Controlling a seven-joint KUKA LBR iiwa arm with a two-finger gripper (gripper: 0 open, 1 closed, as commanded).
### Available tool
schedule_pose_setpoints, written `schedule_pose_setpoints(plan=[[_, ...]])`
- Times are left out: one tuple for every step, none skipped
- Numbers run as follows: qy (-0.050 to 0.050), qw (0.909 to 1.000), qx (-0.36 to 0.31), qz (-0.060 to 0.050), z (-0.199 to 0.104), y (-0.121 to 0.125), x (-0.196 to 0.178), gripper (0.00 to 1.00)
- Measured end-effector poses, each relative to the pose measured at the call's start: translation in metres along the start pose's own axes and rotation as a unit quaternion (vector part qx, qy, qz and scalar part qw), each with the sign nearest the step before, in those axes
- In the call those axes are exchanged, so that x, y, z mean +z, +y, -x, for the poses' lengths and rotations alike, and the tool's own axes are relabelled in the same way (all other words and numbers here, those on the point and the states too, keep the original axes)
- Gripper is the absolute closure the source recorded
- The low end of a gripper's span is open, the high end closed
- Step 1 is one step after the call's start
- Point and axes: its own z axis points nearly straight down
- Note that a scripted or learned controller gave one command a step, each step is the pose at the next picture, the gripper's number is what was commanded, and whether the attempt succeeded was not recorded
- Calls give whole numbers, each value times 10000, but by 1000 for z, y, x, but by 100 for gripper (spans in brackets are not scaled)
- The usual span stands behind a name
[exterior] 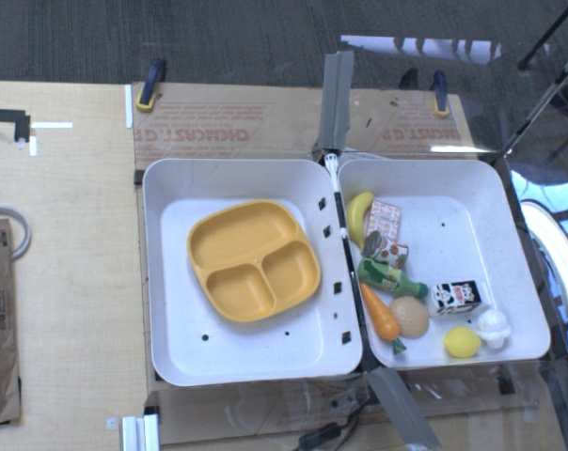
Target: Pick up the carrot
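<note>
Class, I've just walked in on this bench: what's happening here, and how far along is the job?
Nothing is being handled at this moment. The carrot lies untouched in the right bin, along its left wall, among other toy foods: a banana, a lemon and a small milk carton. The left bin holds a yellow divided plate. The pick has not begun.

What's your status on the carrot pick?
Carrot lying in right bin, near its left wall, ungrasped. Potato touching its right side, green item just above. Tight crowd.
</note>
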Motion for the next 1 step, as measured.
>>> schedule_pose_setpoints(plan=[[5,9681,2506,6,-3,-2,0,0]])
